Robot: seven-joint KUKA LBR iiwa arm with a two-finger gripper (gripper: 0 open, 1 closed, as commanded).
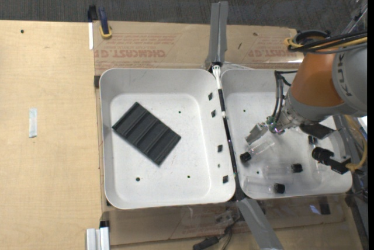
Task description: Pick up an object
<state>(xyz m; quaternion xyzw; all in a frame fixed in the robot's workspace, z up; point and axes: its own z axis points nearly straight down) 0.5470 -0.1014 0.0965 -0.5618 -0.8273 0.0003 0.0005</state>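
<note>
Small black pieces, that's what lies within reach in the right bin [234, 91]: one [245, 156] near its left wall, one [297, 168] toward the middle, one [279, 188] close to the front rim, with what may be a clear plastic item [266, 146] among them, too faint to name. Over in the left bin [111, 126] a ribbed black panel [146, 133] lies flat and slanted, well apart from the arm. And the gripper [260, 136] is down low inside the right bin, just beside that leftmost black piece; whether its pincer is spread or closed I cannot tell from here, and nothing can be seen caught in it. So I'd call the task not yet done: no object is lifted, and the grasp and the raise are all left to do. Room now: the divider between the bins sits near the gripper's left side, so there's little slack that way, while the bin floor toward the right and front looks freer, apart from the scattered pieces. A black fitting [324, 155] with cables hangs by the right rim, something to mind on the way up.
</note>
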